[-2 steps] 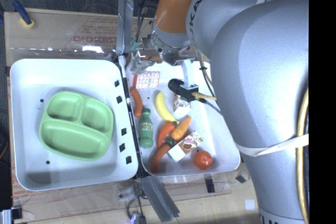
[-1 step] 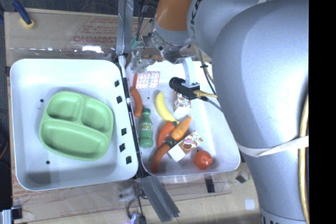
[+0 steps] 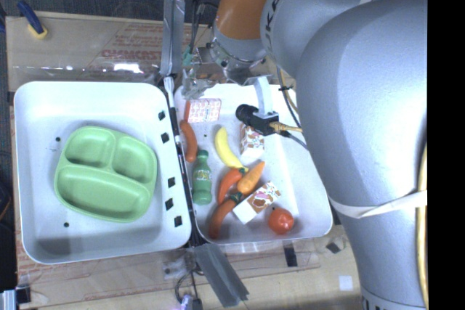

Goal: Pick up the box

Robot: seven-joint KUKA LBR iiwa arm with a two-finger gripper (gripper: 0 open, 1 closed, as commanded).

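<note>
A small flat pink and white box (image 3: 204,111) lies at the far end of the right bin (image 3: 314,194), close to the divider between the bins. My gripper (image 3: 192,82) hangs just beyond the box's far edge, a little to its left, at the bin's back rim. I see nothing held in it. The grey arm with its orange band covers the bin's back right corner.
Nearer in the right bin lie a sausage (image 3: 189,141), a banana (image 3: 226,148), a green bottle (image 3: 201,176), a carrot (image 3: 251,176), a tomato (image 3: 281,220) and two small cartons (image 3: 252,141) (image 3: 257,202). A green divided plate (image 3: 108,172) sits in the left bin (image 3: 33,109).
</note>
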